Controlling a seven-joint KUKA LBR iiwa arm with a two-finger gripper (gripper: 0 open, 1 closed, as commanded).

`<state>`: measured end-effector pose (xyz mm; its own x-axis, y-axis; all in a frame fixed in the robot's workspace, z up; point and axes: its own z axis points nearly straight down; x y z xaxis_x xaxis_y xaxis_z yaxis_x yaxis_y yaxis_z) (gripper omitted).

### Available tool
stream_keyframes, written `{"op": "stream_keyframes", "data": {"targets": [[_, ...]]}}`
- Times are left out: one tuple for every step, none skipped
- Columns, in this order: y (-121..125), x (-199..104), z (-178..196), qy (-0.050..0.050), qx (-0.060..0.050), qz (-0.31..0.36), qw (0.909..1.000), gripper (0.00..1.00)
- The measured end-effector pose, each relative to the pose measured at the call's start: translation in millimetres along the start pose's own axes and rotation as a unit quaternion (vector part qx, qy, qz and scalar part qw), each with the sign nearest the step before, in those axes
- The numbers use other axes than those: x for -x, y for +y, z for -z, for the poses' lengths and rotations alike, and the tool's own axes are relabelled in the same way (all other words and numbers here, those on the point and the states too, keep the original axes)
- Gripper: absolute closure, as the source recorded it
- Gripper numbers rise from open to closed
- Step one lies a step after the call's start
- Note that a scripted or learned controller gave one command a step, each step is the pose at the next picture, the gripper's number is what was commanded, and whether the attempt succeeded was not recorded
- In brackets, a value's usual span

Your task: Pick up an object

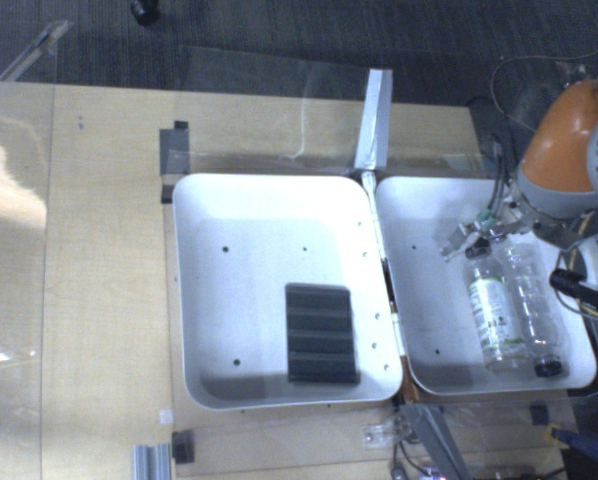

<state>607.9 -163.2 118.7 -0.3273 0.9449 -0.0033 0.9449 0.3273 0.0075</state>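
Item: clear plastic bottle [504,308], lying on its side in the right bin [419,268], its dark cap toward the near right corner and its base pointing up toward the gripper.
Label: a pale printed band wraps the bottle's left flank, roughly mid-body.
Second item: black ribbed block [321,333], lying flat in the left bin [229,228], toward the near wall, well apart from the arm.
Arm: grey links with an orange dome [571,133] reach in from the right, over the far right part of the right bin.
Gripper: gripper [471,240] sits just above the bottle's far end, near or touching it; which of the two cannot be read.
Hand state: the fingers are a small metallic cluster, too blurred to say whether spread or pressed together; nothing is seen between them.
Weight, judged: the bottle looks empty or nearly so, hence light.
Stiffness, judged: thin-walled, likely to dent under a hard squeeze and spring back.
Surface, judged: smooth and round, so slippery; lying down, it may roll away sideways when nudged.
Fragility, judged: low; a drop would do little harm.
Best hold, judged: across the body at the labelled middle, fingers closing on its two flanks, where the wall is straight and the paper gives grip.
Poor hold, judged: the tapering shoulder near the cap.
Alternative: the block looks rigid, with ridges offering purchase.
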Motion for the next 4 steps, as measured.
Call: {"op": "stream_keyframes", "data": {"targets": [[-6.7,31.6,54.7,-0.001,0.000,0.081,0.9967,0.00],[18.8,49.5,-30.6,-0.001,0.001,0.120,0.9927,0.00],[-3.7,-7.4,-29.6,0.000,0.002,0.176,0.9843,0.00],[13.0,-19.0,33.2,0.000,0.001,0.196,0.9807,0.00]]}}
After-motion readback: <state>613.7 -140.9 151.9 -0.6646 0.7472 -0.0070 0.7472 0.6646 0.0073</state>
